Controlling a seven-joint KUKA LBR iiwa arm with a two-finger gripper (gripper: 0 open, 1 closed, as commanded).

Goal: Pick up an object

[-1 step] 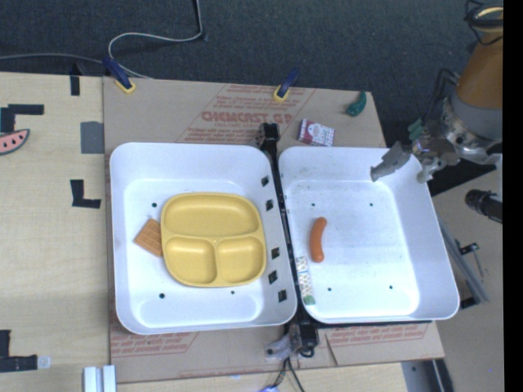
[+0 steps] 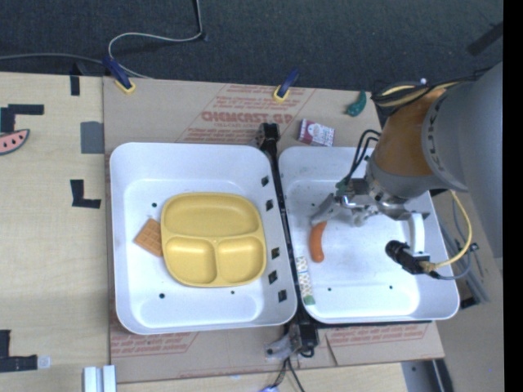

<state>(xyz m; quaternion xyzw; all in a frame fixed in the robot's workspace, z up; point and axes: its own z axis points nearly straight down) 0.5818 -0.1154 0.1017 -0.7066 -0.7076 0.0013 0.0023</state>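
From left to right: the yellow divided plate (image 2: 214,238) fills the left bin (image 2: 131,178); in the right bin (image 2: 359,300) the orange sausage (image 2: 317,242) lies free, the gripper (image 2: 331,208) poised just above it, grip state indeterminable, so the approach step appears underway, with descent and closure judged next.

Cracker (image 2: 149,237): lying partly under the yellow tray (image 2: 214,238), one corner showing.
Gripper (image 2: 339,206): fingers being masked by the wrist; whether open or closed, not discernible.
Arm (image 2: 458,137): running off the right edge.
Right bin (image 2: 364,305): far wall sitting behind the arm.
Pink item (image 2: 11,140): being cut by the left edge.
Packet (image 2: 315,132): print too small to read.
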